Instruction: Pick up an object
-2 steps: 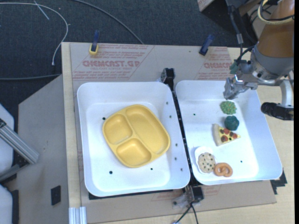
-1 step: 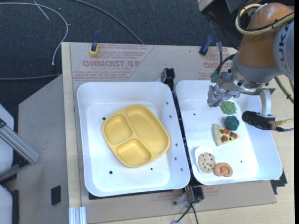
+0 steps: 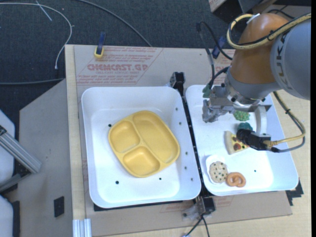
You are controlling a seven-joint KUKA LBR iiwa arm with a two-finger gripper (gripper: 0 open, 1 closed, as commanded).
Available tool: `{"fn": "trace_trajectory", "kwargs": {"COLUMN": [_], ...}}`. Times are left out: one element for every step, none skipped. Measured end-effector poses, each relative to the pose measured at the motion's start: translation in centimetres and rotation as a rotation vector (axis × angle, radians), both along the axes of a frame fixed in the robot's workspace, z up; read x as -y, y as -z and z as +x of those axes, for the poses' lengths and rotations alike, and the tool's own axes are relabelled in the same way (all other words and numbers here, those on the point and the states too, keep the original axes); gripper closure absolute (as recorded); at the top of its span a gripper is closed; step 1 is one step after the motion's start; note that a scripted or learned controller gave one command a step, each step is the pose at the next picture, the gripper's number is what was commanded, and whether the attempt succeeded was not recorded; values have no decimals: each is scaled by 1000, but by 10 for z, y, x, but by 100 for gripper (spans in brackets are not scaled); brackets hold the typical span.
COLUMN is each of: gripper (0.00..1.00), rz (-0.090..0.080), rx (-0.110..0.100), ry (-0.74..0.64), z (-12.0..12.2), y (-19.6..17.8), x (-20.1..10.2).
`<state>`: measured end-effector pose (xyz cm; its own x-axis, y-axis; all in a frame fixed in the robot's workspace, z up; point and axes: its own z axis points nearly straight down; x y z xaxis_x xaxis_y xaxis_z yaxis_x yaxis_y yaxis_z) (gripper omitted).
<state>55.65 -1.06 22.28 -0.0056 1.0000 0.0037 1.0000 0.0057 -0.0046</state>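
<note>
Now the gripper is hovering low over the right bin; whether it's open or shut, I cannot tell. Objects are lying nearby: green piece, pizza slice, cookie, donut.

One fixed camera looks down at a slant on two shallow white plastic bins; grey arm enters upper right.
</note>
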Motion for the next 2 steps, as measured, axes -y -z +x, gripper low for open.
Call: {"fn": "trace_trajectory", "kwargs": {"gripper": [100, 100], "rz": [0, 0], "rx": [1, 1], "ry": [-1, -1], "z": [-17, -33], "y": [-10, -18], "x": [-48, -99]}}
